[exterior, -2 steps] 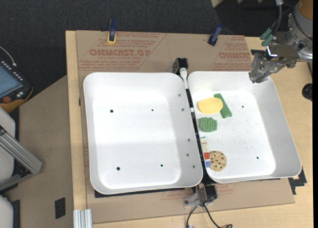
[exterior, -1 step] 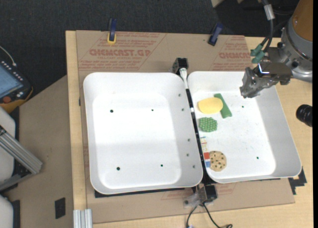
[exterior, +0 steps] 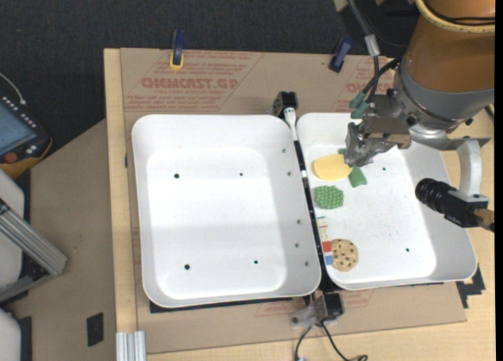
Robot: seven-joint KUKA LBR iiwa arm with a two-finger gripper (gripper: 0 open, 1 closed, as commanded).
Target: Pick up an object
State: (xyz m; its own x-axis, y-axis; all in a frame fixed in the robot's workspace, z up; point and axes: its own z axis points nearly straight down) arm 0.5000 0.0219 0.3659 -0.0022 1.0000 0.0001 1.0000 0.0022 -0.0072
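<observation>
Your gripper [exterior: 355, 159] sits low in the right bin [exterior: 440, 269], at its far left, touching the yellow piece [exterior: 330, 167]; whether it's open or closed you can't tell.

Dark carpet floor [exterior: 118, 5] behind & left of pincer; cardboard sheet [exterior: 228, 76] on bench w/ blue clamps [exterior: 178, 49] at far edge.
</observation>
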